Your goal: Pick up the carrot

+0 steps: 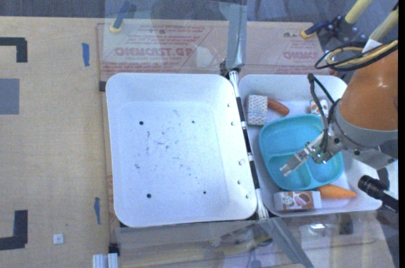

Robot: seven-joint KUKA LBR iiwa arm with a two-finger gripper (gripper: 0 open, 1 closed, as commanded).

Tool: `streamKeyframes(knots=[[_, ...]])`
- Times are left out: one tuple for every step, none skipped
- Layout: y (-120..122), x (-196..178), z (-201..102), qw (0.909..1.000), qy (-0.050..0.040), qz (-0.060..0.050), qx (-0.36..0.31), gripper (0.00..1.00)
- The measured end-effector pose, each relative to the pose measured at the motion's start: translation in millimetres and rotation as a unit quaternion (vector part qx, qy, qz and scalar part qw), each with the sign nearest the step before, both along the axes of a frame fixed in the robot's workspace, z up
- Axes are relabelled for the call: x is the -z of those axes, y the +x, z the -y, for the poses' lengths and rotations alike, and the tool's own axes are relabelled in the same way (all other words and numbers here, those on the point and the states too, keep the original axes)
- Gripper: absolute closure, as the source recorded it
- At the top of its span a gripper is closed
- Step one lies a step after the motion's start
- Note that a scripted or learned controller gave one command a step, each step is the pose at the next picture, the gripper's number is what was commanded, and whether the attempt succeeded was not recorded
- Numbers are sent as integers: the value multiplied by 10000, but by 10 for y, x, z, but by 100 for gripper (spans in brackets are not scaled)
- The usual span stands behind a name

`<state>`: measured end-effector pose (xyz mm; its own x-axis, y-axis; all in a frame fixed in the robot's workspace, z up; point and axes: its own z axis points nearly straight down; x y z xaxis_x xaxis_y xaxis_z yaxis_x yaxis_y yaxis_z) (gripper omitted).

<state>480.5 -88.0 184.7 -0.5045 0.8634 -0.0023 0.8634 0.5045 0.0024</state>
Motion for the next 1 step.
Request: streamKeyframes(knots=[[-2,-365,301,9916,-12,13,-1295,0]])
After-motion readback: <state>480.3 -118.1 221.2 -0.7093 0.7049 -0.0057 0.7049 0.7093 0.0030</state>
